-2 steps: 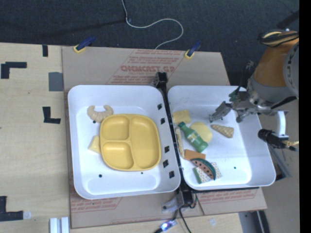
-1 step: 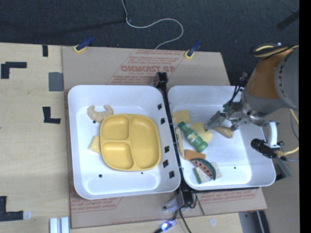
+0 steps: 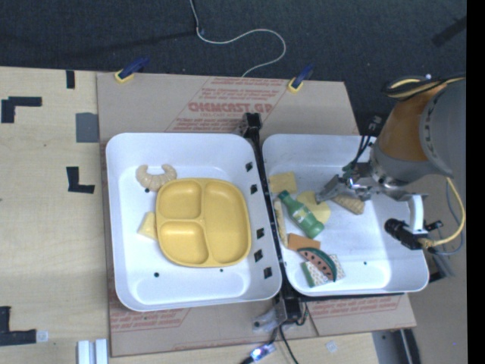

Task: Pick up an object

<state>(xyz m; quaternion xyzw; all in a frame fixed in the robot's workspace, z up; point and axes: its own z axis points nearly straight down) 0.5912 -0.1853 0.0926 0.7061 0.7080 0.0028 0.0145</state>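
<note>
The two-finger gripper (image 3: 339, 190) is seen low in the right white bin (image 3: 379, 275); finger state cannot be told. A tan ridged wafer-like piece (image 3: 351, 202) lies just beside it. A green plastic bottle (image 3: 299, 214) and yellow flat pieces (image 3: 285, 183) are nearby. A yellow divided plastic plate (image 3: 203, 221) sits in the left white bin (image 3: 129, 279).

Two bins sat side by side on the bench. In the left bin (image 3: 121, 203) a divided plate (image 3: 203, 222) lay centred, a curled pastry (image 3: 154, 175) just behind its left corner. The right bin (image 3: 379, 264) held a bottle (image 3: 299, 214), with a melon slice (image 3: 320, 267) nearer the front.
</note>
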